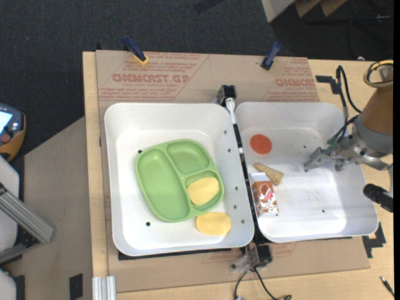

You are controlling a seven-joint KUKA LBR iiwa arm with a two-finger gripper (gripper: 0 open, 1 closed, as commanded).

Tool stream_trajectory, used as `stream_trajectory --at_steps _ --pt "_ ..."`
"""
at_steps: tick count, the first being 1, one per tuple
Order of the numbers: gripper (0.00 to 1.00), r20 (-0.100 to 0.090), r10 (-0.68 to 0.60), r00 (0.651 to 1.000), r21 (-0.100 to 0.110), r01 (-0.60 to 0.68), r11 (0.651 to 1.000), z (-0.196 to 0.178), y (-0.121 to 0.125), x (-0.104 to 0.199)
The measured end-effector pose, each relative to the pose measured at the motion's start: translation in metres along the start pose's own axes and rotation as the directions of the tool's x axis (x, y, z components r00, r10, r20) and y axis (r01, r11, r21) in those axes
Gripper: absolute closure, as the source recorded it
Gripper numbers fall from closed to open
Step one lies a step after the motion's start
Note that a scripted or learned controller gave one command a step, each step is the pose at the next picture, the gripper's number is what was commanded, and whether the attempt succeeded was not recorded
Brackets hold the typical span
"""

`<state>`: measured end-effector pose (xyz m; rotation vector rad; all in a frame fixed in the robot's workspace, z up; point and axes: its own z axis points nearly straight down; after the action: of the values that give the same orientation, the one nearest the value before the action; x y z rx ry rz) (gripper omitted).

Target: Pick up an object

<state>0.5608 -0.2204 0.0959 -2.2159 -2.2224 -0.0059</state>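
The gripper (314, 161) sits low over the right bin (325, 227), reaching in from the right side, its fingers pointing left toward the objects; nothing is visible between them, and whether they stand apart or together cannot be told at this angle. Candidate objects lie well apart from it along the bin's left side: an orange disc (261, 144) near the top, a tan cone-shaped piece (269, 172) below it, and a small red-and-white packet (266, 200) against the dividing wall; its printing is too small to read. The left bin (119, 186) holds a green divided tray (164, 183) with one yellow piece (204, 190) in its lower compartment, and a second yellow piece (213, 223) just beside the tray on the bin floor. The bins rest on a cardboard sheet (187, 74) printed "CHEMCAST GP" in red, held by blue clamps (136, 50) at the rear edge, evidently to keep the base from shifting. Judgement: no pick has been secured.
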Motion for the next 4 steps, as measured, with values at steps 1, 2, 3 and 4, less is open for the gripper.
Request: stream_trajectory --at_steps 1,2,3,4 --pt "1.0 0.004 0.001 1.0 -0.003 -0.001 1.0 -0.011 0.0 -0.002" --pt "1.0 0.011 0.0 1.0 -0.013 0.0 1.0 -0.127 0.028 -0.003" --pt "1.0 0.0 0.008 1.0 0.013 -0.008 1.0 -0.033 -0.057 -0.003" --pt "1.0 0.004 0.003 1.0 0.002 -0.003 1.0 0.013 -0.082 0.037"
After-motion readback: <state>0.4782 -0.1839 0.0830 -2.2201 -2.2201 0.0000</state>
